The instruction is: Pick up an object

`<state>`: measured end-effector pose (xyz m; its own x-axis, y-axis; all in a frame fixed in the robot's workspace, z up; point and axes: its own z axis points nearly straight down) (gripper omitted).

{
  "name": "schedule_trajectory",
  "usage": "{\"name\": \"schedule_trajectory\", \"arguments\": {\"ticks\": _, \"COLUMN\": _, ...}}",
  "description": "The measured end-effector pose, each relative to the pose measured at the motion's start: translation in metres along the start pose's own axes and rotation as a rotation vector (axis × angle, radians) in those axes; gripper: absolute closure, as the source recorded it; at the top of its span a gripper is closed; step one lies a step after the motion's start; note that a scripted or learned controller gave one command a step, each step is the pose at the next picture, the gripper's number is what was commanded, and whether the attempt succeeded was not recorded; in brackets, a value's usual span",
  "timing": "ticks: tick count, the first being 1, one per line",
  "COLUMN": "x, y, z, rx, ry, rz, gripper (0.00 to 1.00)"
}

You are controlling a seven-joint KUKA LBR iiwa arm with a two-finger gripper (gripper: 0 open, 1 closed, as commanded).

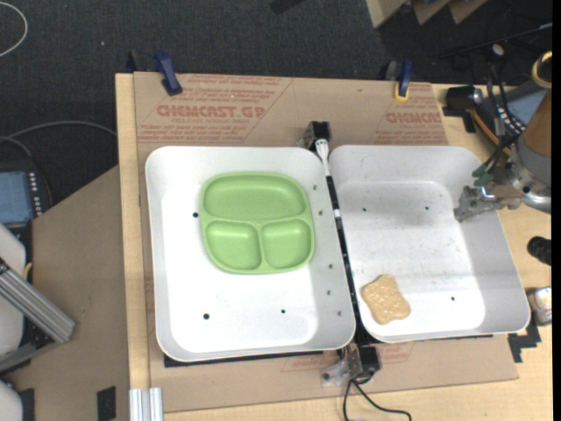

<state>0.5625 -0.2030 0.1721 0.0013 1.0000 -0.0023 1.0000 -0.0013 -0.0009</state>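
While hand (465, 202) hangs at right bin (491, 261) edge, cookie (386, 300) near front-left corner.

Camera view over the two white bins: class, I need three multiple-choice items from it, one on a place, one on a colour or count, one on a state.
1. Where does the tan piece lie?
A. In the right bin, near its front left corner
B. On the green tray
C. On the cardboard outside the bins

2. How many compartments has the green tray?
A. Two
B. Three
C. Five

3. What is the state of the tan piece?
A. Lifted above the bin
B. Gripped by the end effector
C. Lying on the bin floor, apart from the end effector

Answers: 1 A, it rests in the right bin by the divider side; 2 B, one long section above two smaller ones; 3 C, the end effector sits at the bin's far right edge, well away from it.
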Motion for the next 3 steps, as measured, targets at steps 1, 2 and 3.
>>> {"name": "schedule_trajectory", "arguments": {"ticks": 1, "x": 0.040, "y": -0.042, "z": -0.153, "rx": -0.018, "ry": -0.001, "rz": -0.006, "gripper": 1.00}}
{"name": "schedule_trajectory", "arguments": {"ticks": 2, "x": 0.082, "y": -0.082, "z": -0.101, "rx": 0.006, "ry": 0.006, "rz": -0.004, "gripper": 1.00}}
{"name": "schedule_trajectory", "arguments": {"ticks": 3, "x": 0.201, "y": -0.082, "z": -0.220, "rx": -0.016, "ry": 0.007, "rz": -0.018, "gripper": 1.00}}
